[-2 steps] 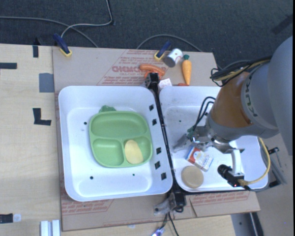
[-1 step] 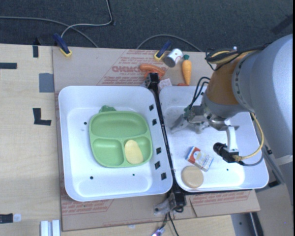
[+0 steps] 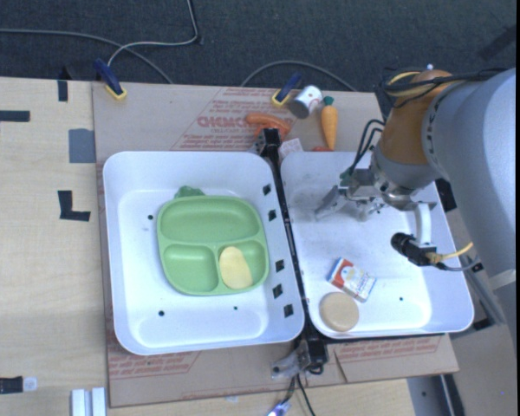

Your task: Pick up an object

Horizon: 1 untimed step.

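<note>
My gripper [image 3: 345, 206] hangs low over the upper part of the right bin [image 3: 416, 310], open, with nothing between its fingers. Nearer the front of that bin lie a small red, white and blue packet [image 3: 352, 278] and, just below it, a round tan disc [image 3: 338, 312]; both are well clear of the gripper. In the left bin [image 3: 130, 232] rests a green divided plate [image 3: 210, 232] with a yellow piece [image 3: 236, 268] in its lower right compartment.
Behind the bins on the cardboard lie a toy carrot [image 3: 328, 125], a small white cylinder [image 3: 308, 100] and an orange item [image 3: 269, 121]. Two blue and yellow clamps [image 3: 110, 79] hold the cardboard's back edge. The grey arm [image 3: 468, 146] covers the bench's right side.
</note>
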Motion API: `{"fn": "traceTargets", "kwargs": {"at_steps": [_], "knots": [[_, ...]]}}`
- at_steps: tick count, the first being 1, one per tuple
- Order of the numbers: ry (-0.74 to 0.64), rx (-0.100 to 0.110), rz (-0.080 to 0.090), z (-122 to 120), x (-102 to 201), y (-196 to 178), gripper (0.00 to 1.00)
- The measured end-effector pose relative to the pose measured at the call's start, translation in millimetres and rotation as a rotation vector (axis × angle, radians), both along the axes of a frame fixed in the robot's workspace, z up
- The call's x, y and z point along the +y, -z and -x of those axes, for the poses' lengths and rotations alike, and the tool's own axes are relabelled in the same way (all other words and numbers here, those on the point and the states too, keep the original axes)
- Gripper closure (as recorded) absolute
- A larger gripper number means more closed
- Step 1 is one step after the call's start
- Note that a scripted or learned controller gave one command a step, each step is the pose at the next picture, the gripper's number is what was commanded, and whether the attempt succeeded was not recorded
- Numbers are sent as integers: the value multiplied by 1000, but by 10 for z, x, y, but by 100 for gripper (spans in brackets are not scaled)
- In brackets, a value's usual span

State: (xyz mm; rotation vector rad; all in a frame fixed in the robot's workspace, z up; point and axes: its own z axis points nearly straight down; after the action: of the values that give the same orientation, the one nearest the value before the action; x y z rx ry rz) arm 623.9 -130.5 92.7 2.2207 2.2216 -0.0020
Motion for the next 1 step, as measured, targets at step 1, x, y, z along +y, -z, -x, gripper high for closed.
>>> {"fn": "traceTargets", "kwargs": {"at_steps": [1], "knots": [[1,-2,0,785,226,64,0]]}}
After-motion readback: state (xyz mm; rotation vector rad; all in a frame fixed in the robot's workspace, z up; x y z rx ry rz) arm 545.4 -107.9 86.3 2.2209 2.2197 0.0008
